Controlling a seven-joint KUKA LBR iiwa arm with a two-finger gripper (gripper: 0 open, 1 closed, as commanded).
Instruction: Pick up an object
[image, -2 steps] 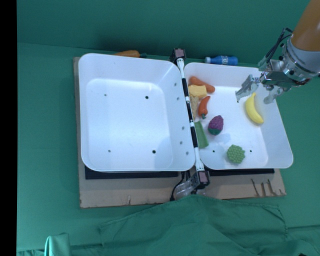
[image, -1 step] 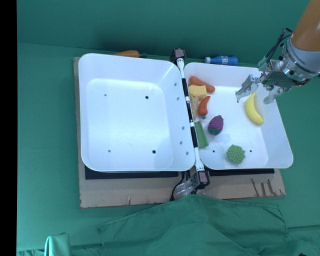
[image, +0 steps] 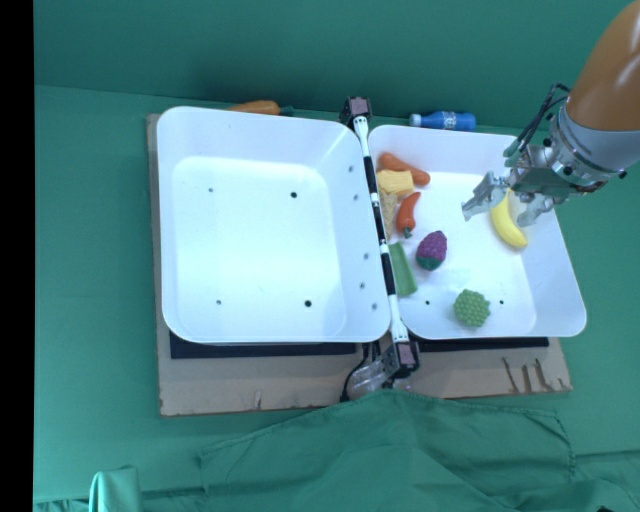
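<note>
In the right bin (image: 560, 318), a yellow banana (image: 509, 229) lies near the far right wall. My gripper (image: 507, 201) is over the banana's upper end, open, with one finger to each side of it. I cannot tell whether the fingers touch the banana. Further left in the same bin are a purple berry-like toy (image: 432, 249), a bumpy green ball (image: 471, 307), a red chili (image: 407, 212), an orange carrot (image: 404, 168) and a yellow piece (image: 394, 182).
A green cucumber (image: 402, 268) lies along the divider rail (image: 378, 215) between the bins. The left bin (image: 200, 140) stands beside it. A blue bottle (image: 445, 120) and an orange item (image: 256, 106) lie on the cloth behind the bins.
</note>
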